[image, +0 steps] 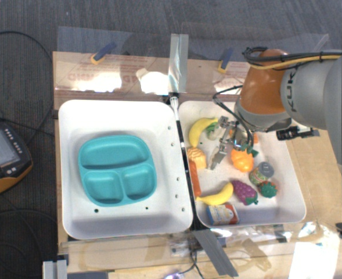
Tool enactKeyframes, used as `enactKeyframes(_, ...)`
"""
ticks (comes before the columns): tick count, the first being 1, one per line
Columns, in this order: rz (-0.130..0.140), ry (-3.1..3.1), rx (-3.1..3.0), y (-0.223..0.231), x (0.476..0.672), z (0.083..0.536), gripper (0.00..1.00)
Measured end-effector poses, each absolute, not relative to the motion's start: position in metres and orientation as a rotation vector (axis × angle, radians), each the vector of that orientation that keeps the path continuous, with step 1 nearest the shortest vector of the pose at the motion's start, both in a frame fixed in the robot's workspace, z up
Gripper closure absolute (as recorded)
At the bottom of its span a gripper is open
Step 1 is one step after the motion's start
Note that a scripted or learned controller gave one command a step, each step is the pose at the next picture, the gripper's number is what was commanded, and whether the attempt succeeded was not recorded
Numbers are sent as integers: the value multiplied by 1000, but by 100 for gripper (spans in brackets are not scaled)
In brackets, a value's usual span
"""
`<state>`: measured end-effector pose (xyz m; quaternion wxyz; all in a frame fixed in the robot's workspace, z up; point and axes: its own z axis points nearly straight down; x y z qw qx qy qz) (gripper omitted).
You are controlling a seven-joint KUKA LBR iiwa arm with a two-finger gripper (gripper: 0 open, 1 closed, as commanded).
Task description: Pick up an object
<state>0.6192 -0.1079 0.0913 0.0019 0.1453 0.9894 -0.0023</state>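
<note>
While it hangs over the right bin, the fingers are spread (holding nothing) beside the orange toy.

Two white bins, one teal tray in the left bin; in the right, two bananas, one orange, one grape bunch, one can, one strawberry.

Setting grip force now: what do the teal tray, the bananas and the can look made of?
Teal tray: apparently rigid moulded plastic, matte, one even colour, rounded compartments. Bananas: likely toy plastic, smooth, uniformly yellow with a slight sheen; hard or soft is unclear. Can: probably metal or plastic under a printed label; too small to tell.
</note>
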Motion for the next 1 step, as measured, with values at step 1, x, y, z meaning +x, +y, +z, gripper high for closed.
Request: enactKeyframes(1, -3, 3072, 588, -152, 535, 91, 0)
